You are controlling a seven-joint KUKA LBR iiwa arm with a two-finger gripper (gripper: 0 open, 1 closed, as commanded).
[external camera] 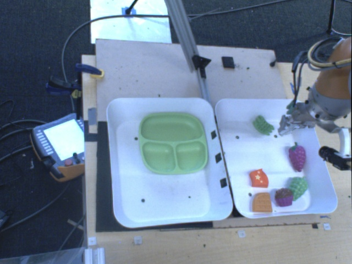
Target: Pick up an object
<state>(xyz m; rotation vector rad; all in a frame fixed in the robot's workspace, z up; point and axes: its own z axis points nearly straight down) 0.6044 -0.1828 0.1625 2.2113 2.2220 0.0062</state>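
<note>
A: Where is the grey two-finger gripper (pixel 285 126) right now?

B: It hangs over the upper part of the right-hand shallow white plastic bin (pixel 231 147). Whether anything sits between its tips, or how they stand, I cannot tell from this slant.

A: What lies closest to it?

B: The small knobbly green plastic toy vegetable (pixel 263 125), just beside the tip toward the bin's middle. It looks like the likeliest pick, though the task names no one object.

A: And after that?

B: Below the tip, toward the bench's front edge, the purple plastic bunch of grapes (pixel 297 157). Farther the same way, the red plastic wedge with a yellow star (pixel 259 177), then a crowded front corner: the pale green plastic grape cluster (pixel 298 186), the small dark purple toy piece (pixel 284 197) touching it, and the orange plastic slab (pixel 262 202) beside that.

A: Farthest?

B: The light green three-compartment plastic plate (pixel 174 142) in the left-hand shallow white plastic bin (pixel 126 191), well apart.

A: How would you do the grasp well?

B: I'd judge the arm should centre over the green vegetable, which stands alone, line up across its narrow side, then descend straight. The front cluster risks catching a neighbour.
</note>
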